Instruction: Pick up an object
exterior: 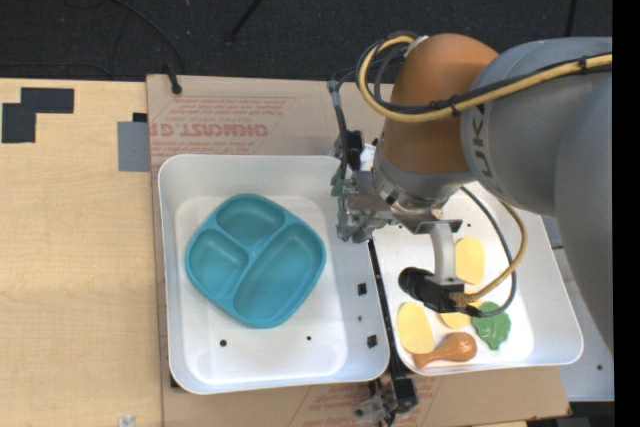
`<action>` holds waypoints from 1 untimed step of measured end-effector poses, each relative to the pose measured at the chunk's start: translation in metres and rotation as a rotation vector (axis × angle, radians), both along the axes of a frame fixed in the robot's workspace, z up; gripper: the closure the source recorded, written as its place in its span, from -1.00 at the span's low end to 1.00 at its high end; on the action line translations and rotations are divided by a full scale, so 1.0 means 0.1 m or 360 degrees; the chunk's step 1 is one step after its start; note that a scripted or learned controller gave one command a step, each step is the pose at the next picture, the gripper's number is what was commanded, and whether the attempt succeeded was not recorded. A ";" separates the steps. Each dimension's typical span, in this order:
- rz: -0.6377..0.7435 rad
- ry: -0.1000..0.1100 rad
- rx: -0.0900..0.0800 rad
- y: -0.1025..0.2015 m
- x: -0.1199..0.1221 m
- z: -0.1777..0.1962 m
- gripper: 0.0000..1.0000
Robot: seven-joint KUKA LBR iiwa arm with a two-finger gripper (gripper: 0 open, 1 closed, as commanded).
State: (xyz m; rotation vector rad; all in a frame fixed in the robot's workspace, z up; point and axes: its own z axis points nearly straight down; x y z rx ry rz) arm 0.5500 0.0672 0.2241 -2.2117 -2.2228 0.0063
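hand [350,225] held over divide between bins; whether apart or together cannot be told. teal plate [255,260] laid in left bin [320,347]. yellow pieces [415,323], green item [492,328], orange item [448,350] gathered near, right bin [545,315].

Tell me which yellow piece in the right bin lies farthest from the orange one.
The lone yellow oval higher in the view. The other yellow pieces sit right by the orange piece.
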 end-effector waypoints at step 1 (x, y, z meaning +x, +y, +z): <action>-0.0001 -0.0001 -0.0001 0.42 -0.19 0.08 1.00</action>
